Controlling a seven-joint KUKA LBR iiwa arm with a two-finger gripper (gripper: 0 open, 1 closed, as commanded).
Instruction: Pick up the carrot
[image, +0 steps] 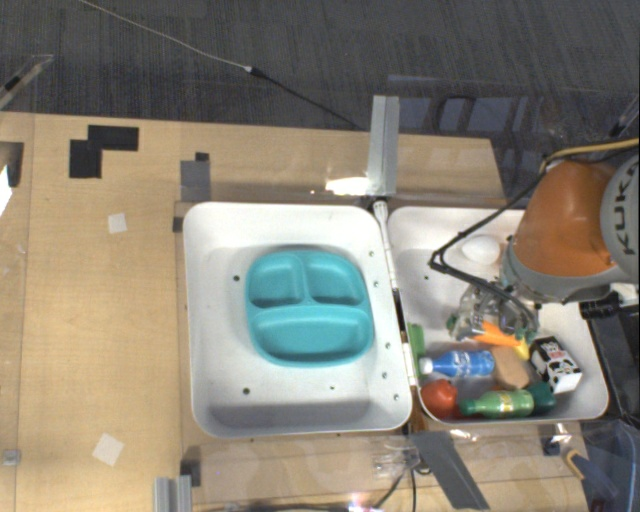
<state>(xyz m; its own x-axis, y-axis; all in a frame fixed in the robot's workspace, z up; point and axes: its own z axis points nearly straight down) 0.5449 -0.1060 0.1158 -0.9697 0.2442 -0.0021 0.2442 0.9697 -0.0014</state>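
Gripper (487, 318) is hovering over the carrot (497, 336) in your right bin (428, 240). You are not seeing its jaws clearly, so their state is unclear.

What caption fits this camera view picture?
Gripper reaches over the carrot in the cluttered right bin; a teal tray sits left.

Pale wooden bench (90, 330) against dark grey carpet (300, 50)
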